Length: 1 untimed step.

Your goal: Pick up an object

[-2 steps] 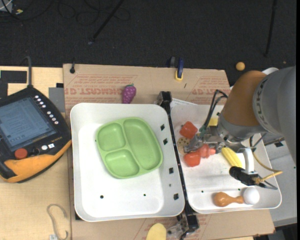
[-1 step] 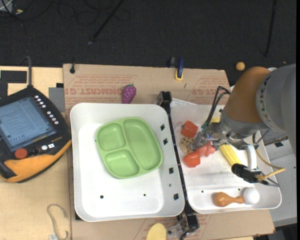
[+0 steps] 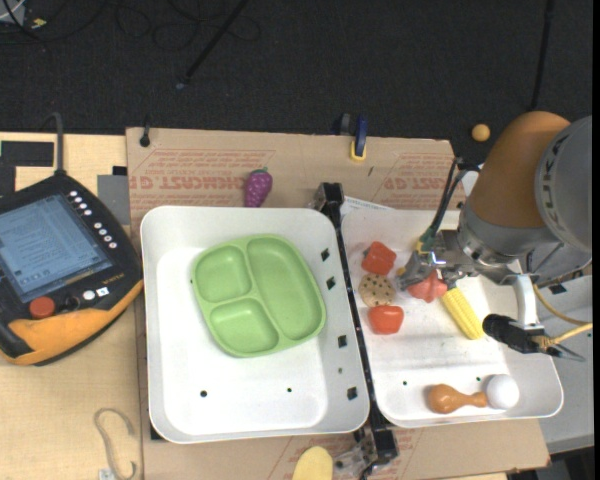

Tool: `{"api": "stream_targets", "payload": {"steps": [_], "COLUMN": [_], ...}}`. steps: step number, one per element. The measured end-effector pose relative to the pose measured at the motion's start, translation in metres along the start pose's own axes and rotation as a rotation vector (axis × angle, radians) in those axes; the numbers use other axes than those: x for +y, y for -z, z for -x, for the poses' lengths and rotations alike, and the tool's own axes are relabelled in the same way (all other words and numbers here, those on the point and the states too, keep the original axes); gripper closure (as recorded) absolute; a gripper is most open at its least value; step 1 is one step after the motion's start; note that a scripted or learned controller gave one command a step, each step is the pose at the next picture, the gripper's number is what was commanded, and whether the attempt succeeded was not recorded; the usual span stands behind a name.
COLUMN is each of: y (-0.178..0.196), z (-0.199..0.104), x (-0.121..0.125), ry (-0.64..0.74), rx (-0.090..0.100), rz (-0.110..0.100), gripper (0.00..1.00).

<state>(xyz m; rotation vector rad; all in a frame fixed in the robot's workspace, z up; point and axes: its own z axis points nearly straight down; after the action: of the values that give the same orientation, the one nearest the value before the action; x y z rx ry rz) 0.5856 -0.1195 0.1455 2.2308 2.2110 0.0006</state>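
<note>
Lowered into the right bin [image 3: 540, 393], jaws [image 3: 427, 271] poised over a red toy [image 3: 429, 289] beside a yellow corn cob [image 3: 463, 312]; whether open or closed, impossible to tell. Approach stage, by the look of it: next, closing squarely on one piece and lifting clear. Nearby, a cookie [image 3: 377, 289] and two red pieces. In the left bin [image 3: 180, 388], a green divided plate [image 3: 258, 295]. Cardboard-covered desk [image 3: 210, 163], dark floor behind.
</note>
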Motion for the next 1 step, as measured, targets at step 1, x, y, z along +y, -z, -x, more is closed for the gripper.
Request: {"api": "stream_targets", "payload": {"steps": [1], "y": [0.0467], "z": [-0.0076], "x": [0.0016], "ry": [0.008], "rx": [0.0], "rz": [0.001], "gripper": [1.0]}}
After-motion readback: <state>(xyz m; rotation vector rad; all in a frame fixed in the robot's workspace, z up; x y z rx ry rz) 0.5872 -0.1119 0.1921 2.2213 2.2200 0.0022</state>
